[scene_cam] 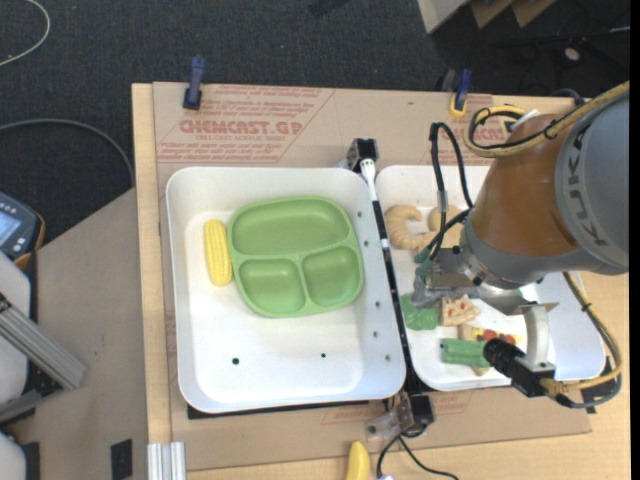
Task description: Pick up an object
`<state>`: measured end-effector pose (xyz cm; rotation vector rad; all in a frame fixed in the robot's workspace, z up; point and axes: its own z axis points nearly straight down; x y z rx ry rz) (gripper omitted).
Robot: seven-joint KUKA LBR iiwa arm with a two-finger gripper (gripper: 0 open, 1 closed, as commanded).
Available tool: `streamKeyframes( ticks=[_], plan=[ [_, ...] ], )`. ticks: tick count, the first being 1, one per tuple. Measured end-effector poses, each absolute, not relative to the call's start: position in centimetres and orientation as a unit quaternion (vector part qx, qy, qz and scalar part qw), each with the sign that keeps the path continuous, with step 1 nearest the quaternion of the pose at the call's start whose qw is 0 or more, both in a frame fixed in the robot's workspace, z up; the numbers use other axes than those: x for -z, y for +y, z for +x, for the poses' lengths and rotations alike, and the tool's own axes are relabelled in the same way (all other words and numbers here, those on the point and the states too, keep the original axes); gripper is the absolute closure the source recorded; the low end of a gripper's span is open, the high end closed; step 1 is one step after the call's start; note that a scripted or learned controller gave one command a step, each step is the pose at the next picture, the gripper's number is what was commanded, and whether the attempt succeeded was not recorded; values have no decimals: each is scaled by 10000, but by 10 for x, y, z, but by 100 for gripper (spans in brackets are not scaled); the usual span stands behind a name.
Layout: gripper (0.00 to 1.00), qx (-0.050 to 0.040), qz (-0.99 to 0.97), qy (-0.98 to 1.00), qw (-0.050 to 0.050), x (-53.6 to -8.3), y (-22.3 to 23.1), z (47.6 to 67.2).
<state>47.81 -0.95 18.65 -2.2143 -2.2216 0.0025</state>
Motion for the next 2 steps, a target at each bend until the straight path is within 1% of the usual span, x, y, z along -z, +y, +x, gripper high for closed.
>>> streamKeyframes(
  ticks=[1, 2],
  plan=[
    [100, 17, -7052, -7090, -9, -237, 82, 483],
    [100, 38, -7032, -7109, -11, -270, 218, 502]
  ],
)
